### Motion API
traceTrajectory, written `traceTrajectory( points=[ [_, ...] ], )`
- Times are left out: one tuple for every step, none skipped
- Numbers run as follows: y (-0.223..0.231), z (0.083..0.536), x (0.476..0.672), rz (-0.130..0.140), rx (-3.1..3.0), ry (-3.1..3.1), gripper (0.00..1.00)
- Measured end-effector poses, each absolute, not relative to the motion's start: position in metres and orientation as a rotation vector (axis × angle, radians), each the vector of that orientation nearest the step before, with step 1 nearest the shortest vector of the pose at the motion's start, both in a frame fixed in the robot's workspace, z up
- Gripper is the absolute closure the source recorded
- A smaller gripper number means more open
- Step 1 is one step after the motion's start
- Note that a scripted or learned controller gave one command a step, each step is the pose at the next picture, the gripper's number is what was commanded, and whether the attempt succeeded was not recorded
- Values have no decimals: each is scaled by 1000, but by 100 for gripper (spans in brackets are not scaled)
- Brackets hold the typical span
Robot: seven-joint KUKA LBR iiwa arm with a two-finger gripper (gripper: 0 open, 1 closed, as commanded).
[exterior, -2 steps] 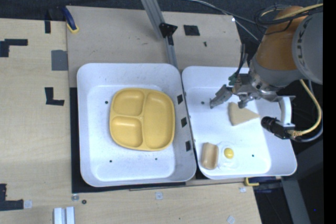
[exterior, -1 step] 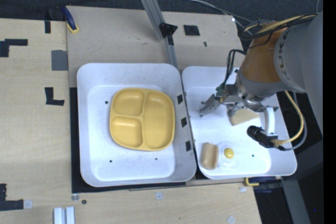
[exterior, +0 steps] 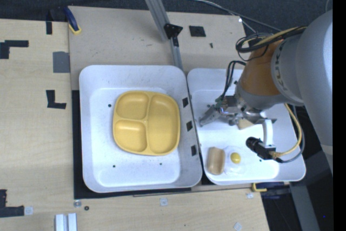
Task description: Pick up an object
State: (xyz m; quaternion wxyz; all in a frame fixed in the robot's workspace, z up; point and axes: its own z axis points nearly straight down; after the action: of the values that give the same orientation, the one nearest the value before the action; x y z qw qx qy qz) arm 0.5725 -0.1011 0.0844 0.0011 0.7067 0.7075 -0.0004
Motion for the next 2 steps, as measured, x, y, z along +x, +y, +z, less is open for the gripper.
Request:
traceTrajectory(
  points=[
    [-101, 98, 575, 5, 2214, 2219, 100],
    [-102, 140, 575, 1, 2219, 2222, 100]
  ],
)
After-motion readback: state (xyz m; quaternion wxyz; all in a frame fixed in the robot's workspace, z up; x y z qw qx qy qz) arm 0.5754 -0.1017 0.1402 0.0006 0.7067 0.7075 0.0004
